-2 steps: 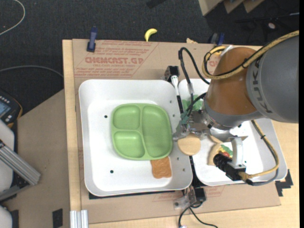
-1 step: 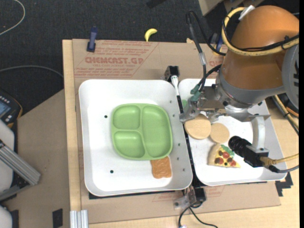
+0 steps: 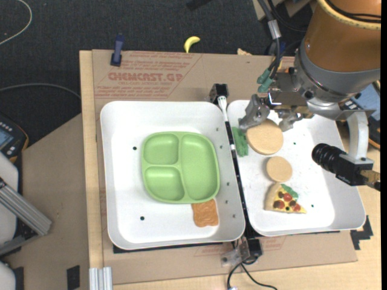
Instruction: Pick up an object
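gripper [image 3: 266, 116] above tan disc [image 3: 265, 141], right bin [image 3: 338, 216]

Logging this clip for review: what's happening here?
The arm reaches in from the right, its gripper low over the right bin, just above a round tan disc. Nothing is visibly between its fingers. A smaller disc and a pizza slice lie nearby. The left bin holds a green divided plate.
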Robot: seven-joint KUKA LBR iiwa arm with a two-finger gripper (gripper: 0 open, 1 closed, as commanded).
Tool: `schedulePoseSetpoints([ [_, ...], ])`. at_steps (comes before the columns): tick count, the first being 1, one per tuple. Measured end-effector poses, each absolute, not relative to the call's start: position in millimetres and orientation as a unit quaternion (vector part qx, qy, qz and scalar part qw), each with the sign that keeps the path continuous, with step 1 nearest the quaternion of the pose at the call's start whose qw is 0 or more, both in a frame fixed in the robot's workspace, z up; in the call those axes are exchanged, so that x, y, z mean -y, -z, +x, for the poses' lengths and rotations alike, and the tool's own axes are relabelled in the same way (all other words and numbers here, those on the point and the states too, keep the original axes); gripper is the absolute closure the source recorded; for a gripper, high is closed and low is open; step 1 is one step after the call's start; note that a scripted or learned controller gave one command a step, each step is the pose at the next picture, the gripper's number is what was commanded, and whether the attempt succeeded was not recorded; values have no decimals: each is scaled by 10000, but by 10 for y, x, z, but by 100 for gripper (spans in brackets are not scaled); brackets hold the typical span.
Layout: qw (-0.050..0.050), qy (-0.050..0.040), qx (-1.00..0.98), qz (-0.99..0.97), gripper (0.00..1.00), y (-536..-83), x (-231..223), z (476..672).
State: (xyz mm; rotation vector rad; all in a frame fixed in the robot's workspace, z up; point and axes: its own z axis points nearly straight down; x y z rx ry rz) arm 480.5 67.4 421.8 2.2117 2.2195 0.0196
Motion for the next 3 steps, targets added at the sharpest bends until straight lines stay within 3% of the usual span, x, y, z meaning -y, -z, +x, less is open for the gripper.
schedulePoseSetpoints([
  [1,-6,10,-7053,7089,100,-4087,-218,4792],
  [2,-44,47,-7073,7069,100,-3004,-497,4777],
  [3,23,-40,-7089,7053,100,-3744,-828,4801],
])
